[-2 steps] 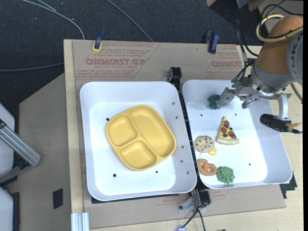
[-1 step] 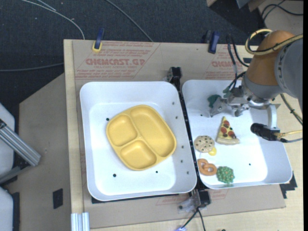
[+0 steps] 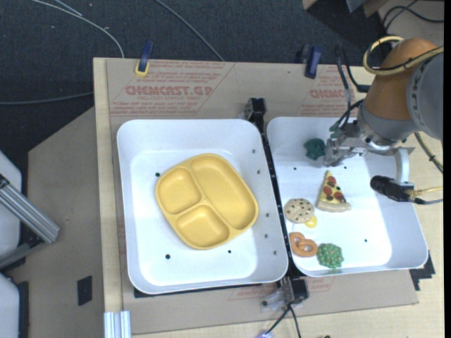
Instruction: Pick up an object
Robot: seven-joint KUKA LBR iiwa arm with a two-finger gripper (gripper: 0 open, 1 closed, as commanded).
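Note:
My gripper [image 3: 337, 151] hangs over the far part of the right bin [image 3: 394, 248], just right of a small dark green toy [image 3: 314, 148] and above a toy pizza slice [image 3: 332, 193]. Nothing shows between the fingers, and their gap is too small to read. Lower in the same bin lie a chocolate-chip cookie [image 3: 299, 209], a small yellow piece [image 3: 311, 222], a pretzel [image 3: 304, 243] and a green broccoli piece [image 3: 329, 255].
A yellow three-compartment plate [image 3: 205, 200] lies in the left bin [image 3: 141, 189]. A black divider clamp [image 3: 256, 108] sits between the bins at the far edge. The arm's orange band [image 3: 398, 76] and cables hang over the right bin's far right corner.

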